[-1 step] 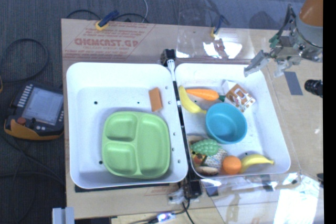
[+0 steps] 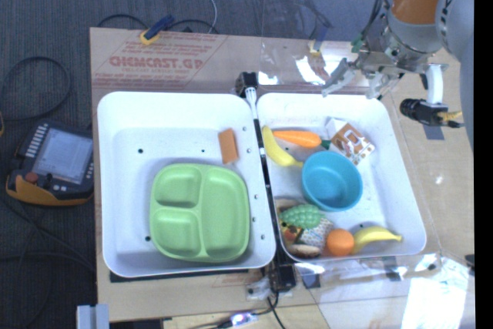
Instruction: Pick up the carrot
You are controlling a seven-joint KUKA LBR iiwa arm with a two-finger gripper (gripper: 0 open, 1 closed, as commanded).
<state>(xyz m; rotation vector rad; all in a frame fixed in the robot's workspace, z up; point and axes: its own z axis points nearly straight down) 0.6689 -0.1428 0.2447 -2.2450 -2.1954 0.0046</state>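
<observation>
Carrot (image 2: 297, 139) in right bin (image 2: 400, 189), below and left of the gripper (image 2: 353, 83); fingers spread wide, holding nothing.

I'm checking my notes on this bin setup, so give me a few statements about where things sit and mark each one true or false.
1. The carrot lies in the right bin. True.
2. The green divided plate sits in the right bin. False: it sits in the left bin.
3. The gripper holds the carrot. False: it hangs above the right bin's far edge, apart from the carrot.
4. The blue bowl is in the same bin as the carrot. True.
5. The carrot lies inside the blue bowl. False: it lies on the bin floor beyond the bowl, beside a banana.
</observation>
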